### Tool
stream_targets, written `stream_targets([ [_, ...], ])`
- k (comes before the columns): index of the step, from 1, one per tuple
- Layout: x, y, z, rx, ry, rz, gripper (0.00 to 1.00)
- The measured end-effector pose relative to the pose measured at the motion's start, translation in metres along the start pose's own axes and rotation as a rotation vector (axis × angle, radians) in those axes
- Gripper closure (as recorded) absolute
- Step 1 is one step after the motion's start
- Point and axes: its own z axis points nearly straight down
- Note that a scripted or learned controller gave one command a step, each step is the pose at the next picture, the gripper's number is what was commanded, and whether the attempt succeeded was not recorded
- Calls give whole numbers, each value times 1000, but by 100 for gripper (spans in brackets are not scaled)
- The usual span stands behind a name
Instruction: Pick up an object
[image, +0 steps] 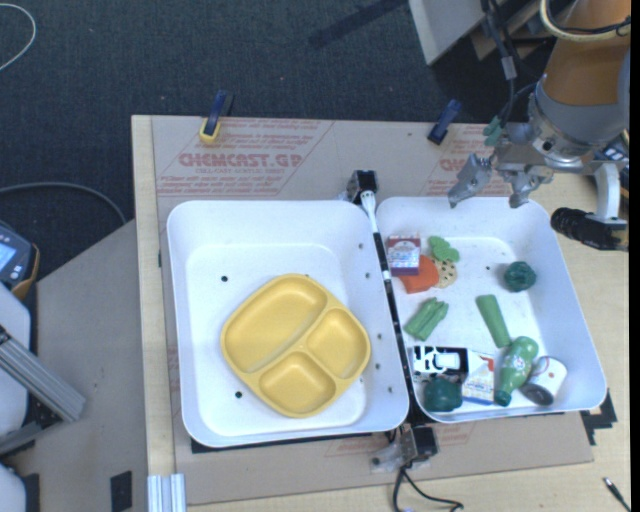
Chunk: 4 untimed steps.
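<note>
The grey two-finger gripper (500, 186) is held wide open and empty above the right white bin's (574, 318) twelve o'clock rim. Probably it is kept high so the small objects, such as the dark green ball (519, 276) at five o'clock of it, can be approached from above.

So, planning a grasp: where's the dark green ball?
The dark green ball lies in the right bin, near its right wall, up from the green stick.

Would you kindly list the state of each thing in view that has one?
gripper: jaws open, holding nothing, above the right bin's far rim
yellow tray: right side up, compartments bare, in the left bin
green bottle: lying on its side
small white cup: tipped on its side
green cylinder: lying flat
</note>
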Motion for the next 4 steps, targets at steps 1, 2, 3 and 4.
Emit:
stream_targets([
  [1,0,2,-8,-14,-1,-2,0],
  [2,1,1,34,-10,-1,-1,0],
  [3,-3,-8,86,-9,-1,-1,0],
  [4,-1,-9,129,-8,-1,-2,0],
])
